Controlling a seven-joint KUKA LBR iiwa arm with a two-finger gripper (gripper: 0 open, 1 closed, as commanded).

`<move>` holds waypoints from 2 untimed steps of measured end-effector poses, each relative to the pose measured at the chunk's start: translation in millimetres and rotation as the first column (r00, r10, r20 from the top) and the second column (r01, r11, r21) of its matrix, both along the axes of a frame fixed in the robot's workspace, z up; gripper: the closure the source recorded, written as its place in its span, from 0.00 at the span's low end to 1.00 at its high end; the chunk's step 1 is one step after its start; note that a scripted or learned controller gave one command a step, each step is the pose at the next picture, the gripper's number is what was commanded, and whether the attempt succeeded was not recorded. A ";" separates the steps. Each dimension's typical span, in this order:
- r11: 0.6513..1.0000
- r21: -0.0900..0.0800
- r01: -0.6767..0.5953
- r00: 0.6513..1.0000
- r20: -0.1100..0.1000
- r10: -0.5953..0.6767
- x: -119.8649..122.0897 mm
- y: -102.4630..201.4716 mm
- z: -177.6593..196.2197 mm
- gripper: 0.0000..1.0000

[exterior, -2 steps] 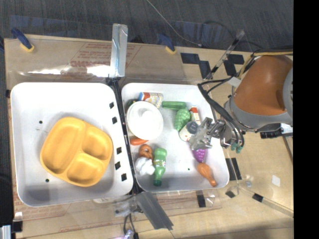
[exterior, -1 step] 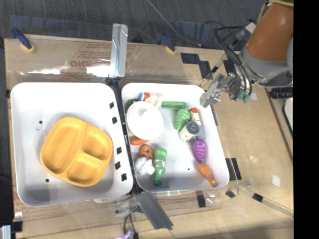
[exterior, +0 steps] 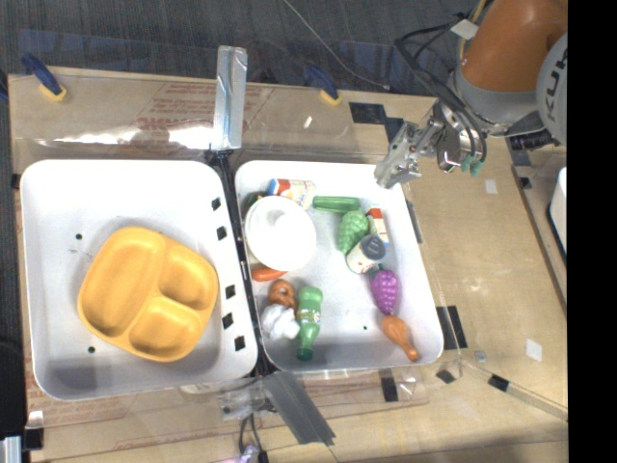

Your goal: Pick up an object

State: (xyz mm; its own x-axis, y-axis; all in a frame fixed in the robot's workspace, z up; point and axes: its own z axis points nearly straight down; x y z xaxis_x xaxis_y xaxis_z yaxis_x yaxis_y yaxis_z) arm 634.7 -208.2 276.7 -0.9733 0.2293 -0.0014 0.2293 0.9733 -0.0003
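Two fingers (exterior: 397, 167) slightly parted, holding nothing, above right bin (exterior: 424, 287) rim

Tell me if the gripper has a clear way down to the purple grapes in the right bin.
Probably yes. The gripper hangs above the right bin's upper right corner, and the grapes lie uncovered near the right wall. A small round item touches their upper end and could get nudged.

Smooth white plastic in both bins (exterior: 125, 174), glossy yellow plastic on the divided plate (exterior: 147, 291), shiny plastic on the toy grapes (exterior: 385, 290) and green bottle (exterior: 308, 322), matt brown board for the tabletop (exterior: 482, 258), bare metal at the end effector (exterior: 400, 165).
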 end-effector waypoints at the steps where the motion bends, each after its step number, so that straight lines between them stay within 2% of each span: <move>1: 1.000 -0.001 -0.006 1.000 0.002 0.006 1.9 1.3 9.7 1.00; 2: 0.960 0.000 0.280 0.960 -0.006 -0.280 -79.4 53.1 -58.6 1.00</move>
